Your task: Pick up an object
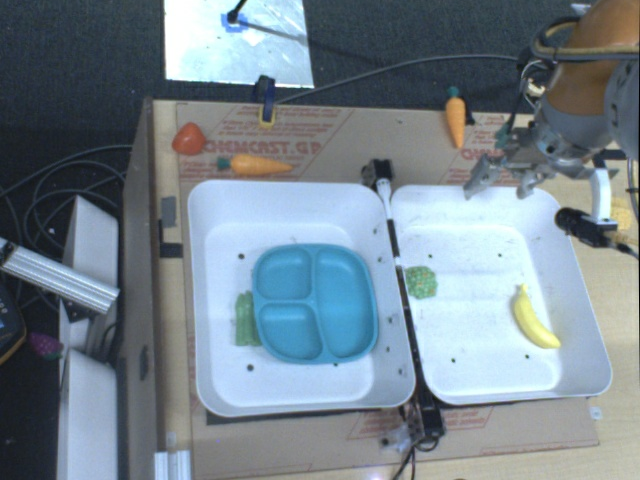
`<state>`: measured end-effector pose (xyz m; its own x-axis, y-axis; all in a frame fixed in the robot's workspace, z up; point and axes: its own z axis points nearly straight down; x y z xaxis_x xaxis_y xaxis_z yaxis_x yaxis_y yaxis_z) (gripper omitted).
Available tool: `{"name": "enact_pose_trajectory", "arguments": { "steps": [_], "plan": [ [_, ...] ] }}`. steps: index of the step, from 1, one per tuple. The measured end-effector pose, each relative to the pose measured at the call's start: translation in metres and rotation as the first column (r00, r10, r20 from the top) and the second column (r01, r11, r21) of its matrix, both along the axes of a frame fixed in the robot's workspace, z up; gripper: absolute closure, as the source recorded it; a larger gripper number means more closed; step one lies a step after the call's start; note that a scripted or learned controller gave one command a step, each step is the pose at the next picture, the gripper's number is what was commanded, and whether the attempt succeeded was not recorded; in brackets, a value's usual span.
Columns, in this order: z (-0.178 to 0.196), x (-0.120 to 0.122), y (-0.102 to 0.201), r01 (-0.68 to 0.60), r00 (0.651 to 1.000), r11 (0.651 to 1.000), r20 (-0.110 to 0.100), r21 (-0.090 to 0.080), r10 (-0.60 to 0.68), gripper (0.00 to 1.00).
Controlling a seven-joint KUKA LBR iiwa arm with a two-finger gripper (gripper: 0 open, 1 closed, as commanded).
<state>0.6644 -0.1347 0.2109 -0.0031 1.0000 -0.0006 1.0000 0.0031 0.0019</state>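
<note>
The hand (504, 181), its fingers spread apart and holding nothing, hovers above the right bin's (470, 388) far rim, well apart from the banana (534, 318).

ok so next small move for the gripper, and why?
Probably bring it forward over the banana and then lower. The gripper hovers open above the right bin's far rim with nothing between its fingers, and the banana lies unobstructed near that bin's right wall.
</note>
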Motion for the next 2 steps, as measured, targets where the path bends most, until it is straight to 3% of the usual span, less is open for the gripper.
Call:
{"name": "enact_pose_trajectory", "arguments": {
  "steps": [1,2],
  "plan": [
    [-0.044,0.004,-0.063,0.001,1.0,1.0,-0.001,-0.001,-0.001,0.0],
    [-0.078,-0.051,-0.072,0.001,1.0,1.0,-0.002,-0.001,-0.001,0.0]
  ]
}}
